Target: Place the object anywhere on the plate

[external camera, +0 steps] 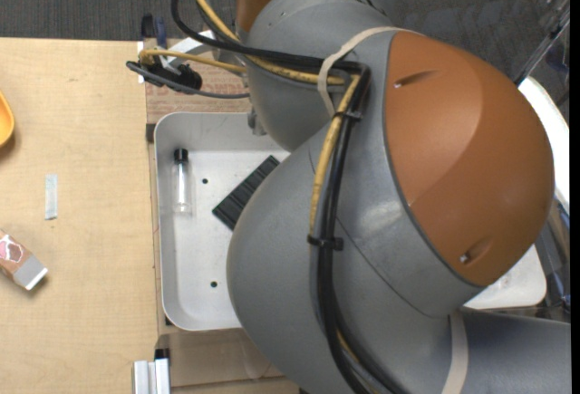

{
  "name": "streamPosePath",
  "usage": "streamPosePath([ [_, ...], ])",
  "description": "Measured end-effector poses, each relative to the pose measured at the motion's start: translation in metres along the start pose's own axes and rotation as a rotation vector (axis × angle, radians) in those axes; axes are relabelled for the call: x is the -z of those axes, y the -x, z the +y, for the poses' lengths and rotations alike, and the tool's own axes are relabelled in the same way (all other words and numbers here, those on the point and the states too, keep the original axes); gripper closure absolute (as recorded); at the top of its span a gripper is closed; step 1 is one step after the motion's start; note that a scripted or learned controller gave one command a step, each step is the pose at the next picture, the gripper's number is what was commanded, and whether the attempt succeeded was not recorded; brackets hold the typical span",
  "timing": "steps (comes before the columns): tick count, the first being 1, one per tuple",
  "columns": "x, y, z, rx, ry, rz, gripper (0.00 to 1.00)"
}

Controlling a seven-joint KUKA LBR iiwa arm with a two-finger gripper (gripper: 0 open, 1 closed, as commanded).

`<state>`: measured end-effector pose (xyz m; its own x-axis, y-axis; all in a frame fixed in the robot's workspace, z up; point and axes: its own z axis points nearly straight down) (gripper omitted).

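Note:
The grey and orange arm [408, 202] looms close under the camera and covers most of the right side. To its left lies a white bin [161, 202]. Inside it a clear tube with a black cap [182, 182] lies along the left wall. A flat black ribbed piece [243, 193] lies near the bin's middle, partly under the arm. At the far left edge, an orange curved rim [4, 122] that looks like a plate rests on the wooden bench [82, 111].
A small pale strip [51, 197] and a brown and white block [20, 261] lie on the wood left of the bin. Yellow and black cables [227, 62] run from the arm over the bin's far edge, near a black clip [168, 73].

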<state>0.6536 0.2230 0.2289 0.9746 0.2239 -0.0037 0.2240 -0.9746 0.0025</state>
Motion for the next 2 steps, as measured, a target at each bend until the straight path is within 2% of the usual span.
streamPosePath([
  [1,0.0007,-0.0001,-0.0001,0.000,-0.001,0.001,0.00],
  [2,0.0089,-0.0001,0.0037,-0.006,0.001,-0.002,1.00],
])
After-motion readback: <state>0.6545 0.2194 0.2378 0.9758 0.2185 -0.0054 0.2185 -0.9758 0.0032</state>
